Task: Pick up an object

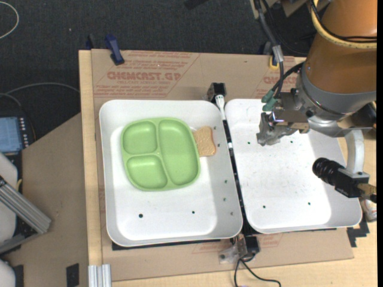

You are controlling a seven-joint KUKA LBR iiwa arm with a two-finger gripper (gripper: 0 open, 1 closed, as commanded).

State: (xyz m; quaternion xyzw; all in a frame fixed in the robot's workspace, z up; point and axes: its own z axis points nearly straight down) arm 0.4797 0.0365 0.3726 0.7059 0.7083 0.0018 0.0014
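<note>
Item 1. Left bin (119,220), lower left of centre in the frame: shallow, white. Two objects are held in its upper half.

Item 2. Green divided plate (160,154), three compartments, laid flat in the left bin, left of frame centre. Its longer axis is judged to run roughly left to right.

Item 3. Tan flat piece (206,141), possibly a slice of toy bread, lodged just beside the plate's right edge, touching or partly tucked under it; which cannot be told.

Item 4. Right bin (287,190), right of centre: white, speckled with small dark marks.

Item 5. Gripper (270,134), upper right of centre, hung above the upper left part of the right bin. Whether it is spread or closed cannot be told at this angle. Nothing is seen held in it.

Governing relation: both candidate objects lie to the left of the gripper, across the divide between the bins. The tan piece is the nearer, near level with the gripper in the frame; the plate is farther left and slightly lower.
</note>
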